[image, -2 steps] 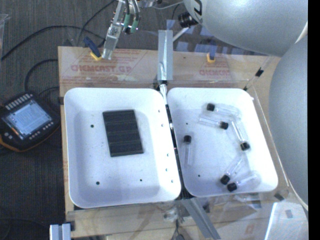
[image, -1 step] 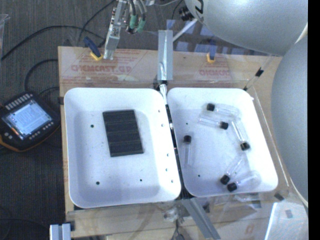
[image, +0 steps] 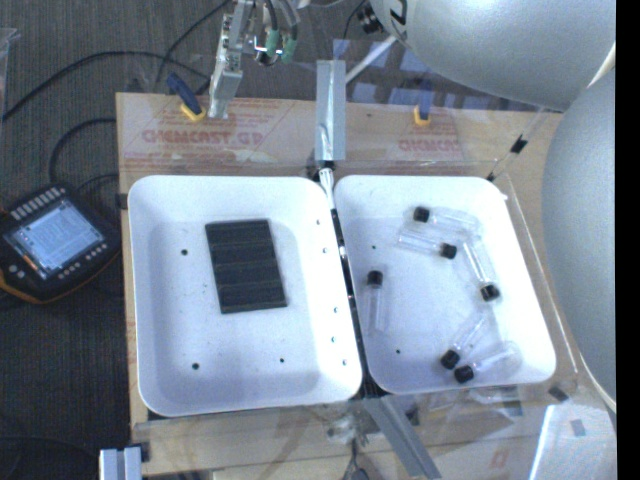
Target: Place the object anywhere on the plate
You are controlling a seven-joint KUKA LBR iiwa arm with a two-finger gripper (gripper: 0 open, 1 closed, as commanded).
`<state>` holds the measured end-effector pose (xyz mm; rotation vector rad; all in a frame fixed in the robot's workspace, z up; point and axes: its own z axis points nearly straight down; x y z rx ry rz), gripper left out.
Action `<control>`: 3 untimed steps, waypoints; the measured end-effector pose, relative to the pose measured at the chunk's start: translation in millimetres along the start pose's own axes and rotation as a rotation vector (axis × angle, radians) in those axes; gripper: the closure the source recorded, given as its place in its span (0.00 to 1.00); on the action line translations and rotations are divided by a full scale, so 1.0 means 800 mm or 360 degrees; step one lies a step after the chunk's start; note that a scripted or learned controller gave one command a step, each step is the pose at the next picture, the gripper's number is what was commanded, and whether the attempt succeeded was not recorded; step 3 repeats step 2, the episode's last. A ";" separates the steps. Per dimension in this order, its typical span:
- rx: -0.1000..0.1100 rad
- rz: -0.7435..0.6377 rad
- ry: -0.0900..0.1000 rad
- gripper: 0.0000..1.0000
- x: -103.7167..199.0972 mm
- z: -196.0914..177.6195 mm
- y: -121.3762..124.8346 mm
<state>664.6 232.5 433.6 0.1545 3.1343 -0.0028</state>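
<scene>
Gripper (image: pixel 228 86): high above the bench's far edge; finger state hard to tell.
Vials (image: pixel 446 250): scattered in right bin.
Plate (image: pixel 245 265): dark, left bin.
Advice: descend squarely over one isolated vial.

**Two bins side by side on the tabletop**

Landmark: the dark ribbed rectangular plate (image: pixel 246 265), lying flat in the middle of the left shallow white plastic bin (image: pixel 150 298). Right of it, in the adjoining right white bin (image: pixel 520 258), clear black-capped plastic vials (image: pixel 440 233) lie scattered. A handheld screen pendant (image: pixel 52 240) sits left of it, off the tabletop (image: pixel 150 133).
</scene>
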 end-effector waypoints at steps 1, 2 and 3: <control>0.0001 -0.0098 0.0006 1.00 0.036 0.262 -0.007; -0.0001 -0.0205 0.0001 1.00 0.019 0.190 -0.002; -0.0001 -0.0205 0.0001 1.00 0.019 0.190 -0.002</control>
